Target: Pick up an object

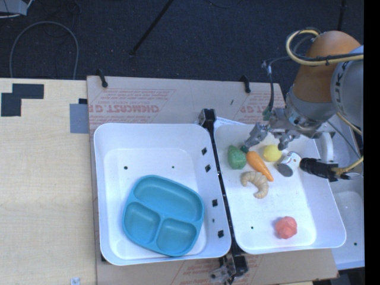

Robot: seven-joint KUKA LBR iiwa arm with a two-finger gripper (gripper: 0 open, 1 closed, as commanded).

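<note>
Two white bins sit side by side on the desk (41, 177). The left bin (110, 138) holds a blue divided tray (163, 215). The right bin (320, 218) has the toys bunched in its upper left: a green piece (237, 158), an orange carrot (259, 165), a yellow ball (272, 153) and a tan croissant-ish thing (256, 183). A pink lump (286, 227) lies well apart near the lower right, with open floor around it. The end effector (271, 136) hangs over the cluster with its fingers spread, nothing between them; it partly hides the ball. A small grey thing (285, 170) beside the carrot is hard to make out. The arm (323, 76) is cut off at right. Dark carpet with cables lies behind.
</note>
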